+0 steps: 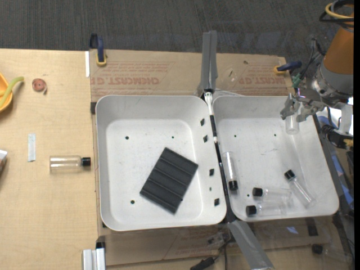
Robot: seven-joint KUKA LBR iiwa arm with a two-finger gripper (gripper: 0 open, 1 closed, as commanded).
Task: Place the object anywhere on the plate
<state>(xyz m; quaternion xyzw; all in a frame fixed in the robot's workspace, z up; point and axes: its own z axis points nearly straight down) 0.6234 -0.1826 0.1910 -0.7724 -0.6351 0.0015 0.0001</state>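
Nearest the camera, two shallow white bins sit side by side on a wooden bench. The left bin (112,207) holds a dark ribbed rectangular plate (169,180), lying flat and turned at an angle, near the bin's middle. The right bin (332,204) holds several clear vials with black caps: one long vial (230,171) beside the left wall, and a cluster (275,198) in the near right corner. The grey arm with its orange band reaches in from the right; its gripper (292,117) hovers over the right bin's far right corner, gripping a small clear vial (291,125) that hangs between its fingers. Another vial (70,162) lies on the bench, left of the bins.
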